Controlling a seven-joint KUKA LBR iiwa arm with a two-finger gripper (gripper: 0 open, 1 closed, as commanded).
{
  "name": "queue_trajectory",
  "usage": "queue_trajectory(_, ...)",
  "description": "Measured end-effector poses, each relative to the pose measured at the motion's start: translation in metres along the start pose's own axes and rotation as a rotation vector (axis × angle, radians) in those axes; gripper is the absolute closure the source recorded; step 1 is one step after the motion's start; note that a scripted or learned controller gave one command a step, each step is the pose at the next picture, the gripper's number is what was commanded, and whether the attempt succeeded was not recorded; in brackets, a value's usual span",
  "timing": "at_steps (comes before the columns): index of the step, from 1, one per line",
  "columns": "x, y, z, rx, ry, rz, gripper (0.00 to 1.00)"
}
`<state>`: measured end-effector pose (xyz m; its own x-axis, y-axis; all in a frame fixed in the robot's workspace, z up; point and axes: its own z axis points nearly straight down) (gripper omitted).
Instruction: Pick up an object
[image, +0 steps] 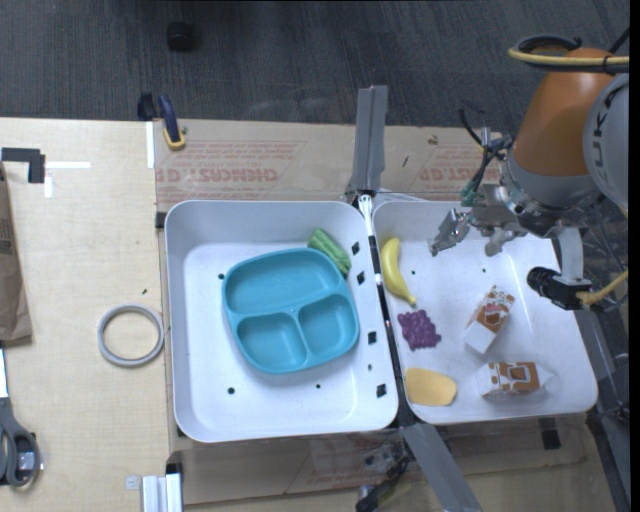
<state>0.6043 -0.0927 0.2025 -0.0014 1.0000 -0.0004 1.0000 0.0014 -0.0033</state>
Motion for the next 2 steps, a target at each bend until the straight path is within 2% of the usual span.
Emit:
queue_trajectory(1,-0.022,-0.055,0.074,-0.001,0.001,0.042,0.0)
queue_trajectory(2,-0.089,-0.091,0.075,-0.002,0.001,-0.125,0.0)
